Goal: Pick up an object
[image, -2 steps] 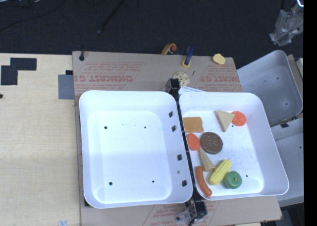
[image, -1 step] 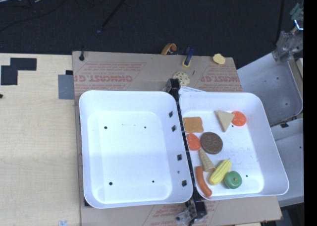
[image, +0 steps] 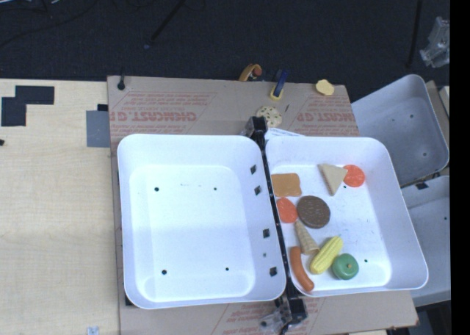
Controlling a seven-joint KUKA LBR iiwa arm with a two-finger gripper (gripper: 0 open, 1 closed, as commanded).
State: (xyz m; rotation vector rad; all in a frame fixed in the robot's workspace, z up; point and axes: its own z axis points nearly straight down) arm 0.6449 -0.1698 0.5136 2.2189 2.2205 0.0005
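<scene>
two shallow white bins are set side by side on a brown cardboard sheet [image: 183, 109] in the middle of the frame. red print is seen on the sheet above the bins, upside down from this view; it appears to read "chemcast", repeated above the left and above the right bin, and more red print at the sheet's lower edge is too small to be read. the objects to be picked are gathered in the right bin [image: 382, 209], mostly in its left half: a tan square piece [image: 286, 184] near the divider, a pale wedge [image: 333, 177] touching an orange-red disc [image: 354, 176] toward the top, a brown round disc [image: 313, 211] at the centre with a smaller orange disc [image: 286, 211] just beside it on the left, and below these a cone [image: 305, 238], a yellow corn cob [image: 326, 254], a green round piece [image: 345, 267] and a reddish sausage [image: 300, 269] at the lower left corner. the left bin [image: 191, 216] is marked by small dark dots on its floor. on the cardboard above the bins a speckled cookie [image: 269, 115], a blue and yellow item [image: 278, 85] and a yellow lump [image: 324, 87] are laid well apart. whether the claw is apart or together cannot be told.
</scene>
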